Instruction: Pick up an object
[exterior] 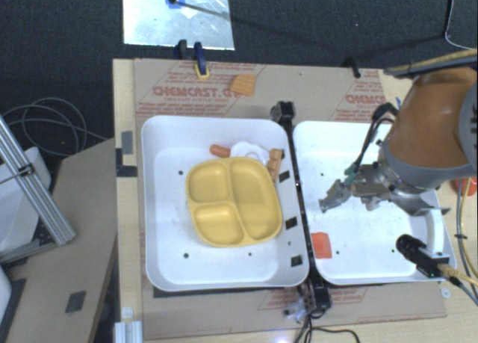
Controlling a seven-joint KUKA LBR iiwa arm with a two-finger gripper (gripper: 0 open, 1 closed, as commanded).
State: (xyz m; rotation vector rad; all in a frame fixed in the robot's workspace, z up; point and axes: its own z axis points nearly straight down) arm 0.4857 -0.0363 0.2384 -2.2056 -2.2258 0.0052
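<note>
Nothing picked up yet; the whole grasp is left

Nearest, an orange block (320, 244) lies in the right bin (358, 270); above it the gripper (331, 199) hovers, whether released or clenched I cannot tell; farther left, a yellow tray (231, 203) fills the left bin (160, 207)

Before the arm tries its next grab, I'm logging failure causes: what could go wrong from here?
1. The gripper sits above bare floor of the right bin; the orange block lies nearer the front wall, so closing here would likely catch nothing.
2. That block lies close to the divider between bins, so a finger may strike the wall.
3. In the left bin, the yellow divided tray looks broad and could slip from a two-finger grasp.
</note>
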